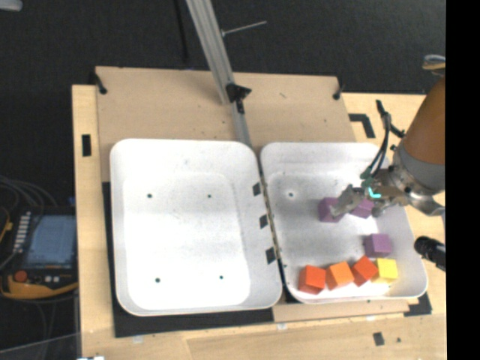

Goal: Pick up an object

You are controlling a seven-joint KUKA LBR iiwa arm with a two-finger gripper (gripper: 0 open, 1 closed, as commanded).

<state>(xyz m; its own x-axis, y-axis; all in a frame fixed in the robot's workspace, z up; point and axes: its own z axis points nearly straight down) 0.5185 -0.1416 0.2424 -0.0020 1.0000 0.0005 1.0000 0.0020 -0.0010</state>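
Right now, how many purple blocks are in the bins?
3, all in the right bin: one purple block at the end effector, a second just right of it, partly covered, and a third nearer the front, above the yellow block. Others may be hidden.

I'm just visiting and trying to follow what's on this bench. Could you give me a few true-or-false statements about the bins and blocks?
1. All the blocks lie in the right bin. True.
2. The gripper hovers over the left bin. False: it is over the right bin, by a purple block.
3. A yellow block ends the row along the near wall. True.
4. Every block is orange. False: some are purple, one yellow.
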